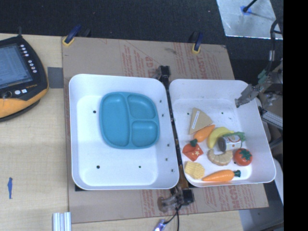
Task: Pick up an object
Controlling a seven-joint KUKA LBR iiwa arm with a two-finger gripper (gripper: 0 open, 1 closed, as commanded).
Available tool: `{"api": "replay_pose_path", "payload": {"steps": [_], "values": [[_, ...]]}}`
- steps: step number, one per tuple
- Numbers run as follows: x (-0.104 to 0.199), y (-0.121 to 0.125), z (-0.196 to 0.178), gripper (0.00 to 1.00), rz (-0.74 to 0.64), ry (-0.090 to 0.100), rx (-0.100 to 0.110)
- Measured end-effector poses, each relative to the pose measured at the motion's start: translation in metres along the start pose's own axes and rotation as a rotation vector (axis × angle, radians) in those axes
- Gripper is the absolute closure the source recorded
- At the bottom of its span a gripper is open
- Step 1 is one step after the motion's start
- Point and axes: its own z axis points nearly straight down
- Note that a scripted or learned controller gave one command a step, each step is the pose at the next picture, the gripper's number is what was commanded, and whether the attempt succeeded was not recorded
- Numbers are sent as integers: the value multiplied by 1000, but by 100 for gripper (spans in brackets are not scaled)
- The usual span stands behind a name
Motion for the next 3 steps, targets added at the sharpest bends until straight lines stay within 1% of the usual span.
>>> {"api": "replay_pose_path", "payload": {"steps": [1, 2, 3], "values": [[6, -9, 167, 0, -1, 1, 5], [70, 44, 186, 0, -3, -1, -8], [85, 79, 186, 0, 0, -2, -6]]}}
